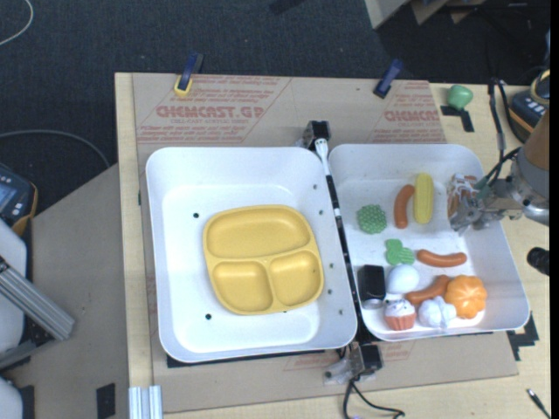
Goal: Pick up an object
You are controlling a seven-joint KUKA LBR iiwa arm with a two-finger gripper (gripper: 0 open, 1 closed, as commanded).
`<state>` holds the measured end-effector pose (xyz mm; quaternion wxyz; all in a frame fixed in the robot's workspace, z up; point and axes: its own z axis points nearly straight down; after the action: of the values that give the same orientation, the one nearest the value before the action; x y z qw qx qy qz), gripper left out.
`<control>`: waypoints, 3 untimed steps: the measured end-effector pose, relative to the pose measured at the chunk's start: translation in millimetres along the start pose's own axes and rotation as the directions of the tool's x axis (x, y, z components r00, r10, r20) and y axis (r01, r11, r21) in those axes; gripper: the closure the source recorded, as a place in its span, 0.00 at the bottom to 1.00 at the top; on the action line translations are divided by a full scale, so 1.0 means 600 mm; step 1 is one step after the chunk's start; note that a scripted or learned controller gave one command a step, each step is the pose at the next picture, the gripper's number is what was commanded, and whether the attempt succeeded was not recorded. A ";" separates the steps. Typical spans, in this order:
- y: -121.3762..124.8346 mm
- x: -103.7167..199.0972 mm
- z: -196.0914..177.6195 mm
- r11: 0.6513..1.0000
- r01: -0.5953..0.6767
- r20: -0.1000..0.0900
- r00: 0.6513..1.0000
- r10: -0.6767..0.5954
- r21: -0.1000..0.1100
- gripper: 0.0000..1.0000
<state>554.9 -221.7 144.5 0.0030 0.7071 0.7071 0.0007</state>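
The right bin (489,234) holds several toy foods: a yellow corn cob (424,197), an upright sausage (402,206), a round green piece (371,219), a lying sausage (441,257), an orange pumpkin (465,295), a white egg (403,278) and a cupcake (401,312). My gripper (465,204) hangs low over the bin's right part, just right of the corn cob and above the lying sausage. Its metal parts blur together with something reddish at its top.
The left bin (175,234) holds a yellow divided tray (260,258). A black block (372,281) and a small green leafy piece (399,253) lie near the right bin's left wall. Clamps (185,75) grip the cardboard's far edge. Cables run at the right.
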 end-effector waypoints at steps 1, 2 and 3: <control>0.004 0.004 -0.107 1.000 0.002 0.001 1.000 -0.002 -0.004 1.00; 0.006 0.004 -0.137 1.000 0.001 -0.001 1.000 -0.001 0.000 1.00; 0.035 0.088 -0.154 1.000 0.006 -0.003 1.000 -0.006 0.000 1.00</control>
<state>575.7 -168.7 236.9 0.0020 0.7049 0.7093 0.0015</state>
